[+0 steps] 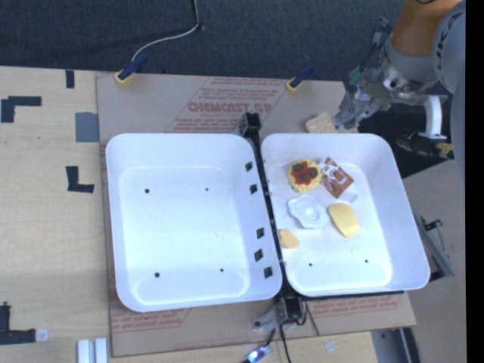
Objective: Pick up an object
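Observation:
The right white bin point(393, 203) holds several small items. There is a round yellow piece with a red top point(304, 175), a brown and white packet point(336, 178), a white flat piece point(308, 213), a yellow wedge point(344, 220) and a small orange-yellow bit point(288, 238) by the divider. My gripper point(349, 116) hangs just beyond the far rim of the right bin, above the cardboard. A beige, cracker-like piece point(321, 122) sits right next to its tip, on its left side. Whether that piece is gripped or only lies beside it is unclear.
The left white bin point(121, 203) adjoins the right one along a black divider point(261, 203). Both rest on a cardboard sheet point(219, 104) held by two blue clamps point(130, 69). A cable point(193, 13) runs over the dark floor behind.

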### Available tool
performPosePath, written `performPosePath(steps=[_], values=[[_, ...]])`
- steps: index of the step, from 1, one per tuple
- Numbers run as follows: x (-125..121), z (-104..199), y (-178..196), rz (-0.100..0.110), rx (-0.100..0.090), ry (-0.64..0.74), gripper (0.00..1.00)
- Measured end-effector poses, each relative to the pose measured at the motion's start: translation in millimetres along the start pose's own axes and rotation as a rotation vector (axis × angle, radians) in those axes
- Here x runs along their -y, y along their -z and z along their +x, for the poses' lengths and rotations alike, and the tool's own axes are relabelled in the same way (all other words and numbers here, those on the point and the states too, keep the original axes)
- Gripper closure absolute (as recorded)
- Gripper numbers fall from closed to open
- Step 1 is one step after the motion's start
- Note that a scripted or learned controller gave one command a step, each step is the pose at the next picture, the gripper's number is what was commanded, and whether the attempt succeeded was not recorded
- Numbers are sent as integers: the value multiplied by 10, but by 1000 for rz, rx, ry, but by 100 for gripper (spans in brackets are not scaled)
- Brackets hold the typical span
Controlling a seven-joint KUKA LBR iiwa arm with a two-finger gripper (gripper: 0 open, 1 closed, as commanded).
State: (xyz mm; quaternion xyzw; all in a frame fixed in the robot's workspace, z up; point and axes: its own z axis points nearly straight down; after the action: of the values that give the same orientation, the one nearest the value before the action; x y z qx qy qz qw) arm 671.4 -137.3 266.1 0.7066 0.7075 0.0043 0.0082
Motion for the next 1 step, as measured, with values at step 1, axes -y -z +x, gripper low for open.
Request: performPosePath(steps=[1], values=[[517,750,-537,26,-8,4,100]])
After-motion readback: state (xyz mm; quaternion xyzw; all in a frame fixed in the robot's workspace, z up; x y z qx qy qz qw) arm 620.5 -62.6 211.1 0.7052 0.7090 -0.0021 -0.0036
